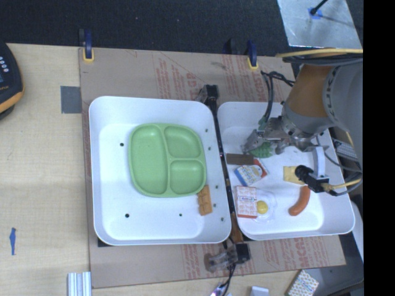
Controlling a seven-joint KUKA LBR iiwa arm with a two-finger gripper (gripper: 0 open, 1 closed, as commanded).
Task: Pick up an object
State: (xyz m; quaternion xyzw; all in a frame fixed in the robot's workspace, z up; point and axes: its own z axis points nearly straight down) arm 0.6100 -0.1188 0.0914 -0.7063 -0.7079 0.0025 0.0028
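Left bin [105, 165]: green divided plate [166, 159] in the middle, small brown cracker-like piece [204, 200] by the right wall, nothing else going on. Right bin [336, 224] has the pickable clutter: brown flat piece [241, 160] at the left wall, blue-white packet [249, 174], red-white packet [245, 201] with a yellow ball [262, 208] touching it, yellow block [291, 174], sausage [299, 201] toward the right. Gripper [264, 142] is down low in the upper part of the right bin, over something green [266, 148]; looks like contact but can't confirm. Can't tell if the fingers are apart or closed, too blurred. Progress: early, judging by this; nothing lifted, everything lying in the bins. Left to do: close on an item and raise it clear.
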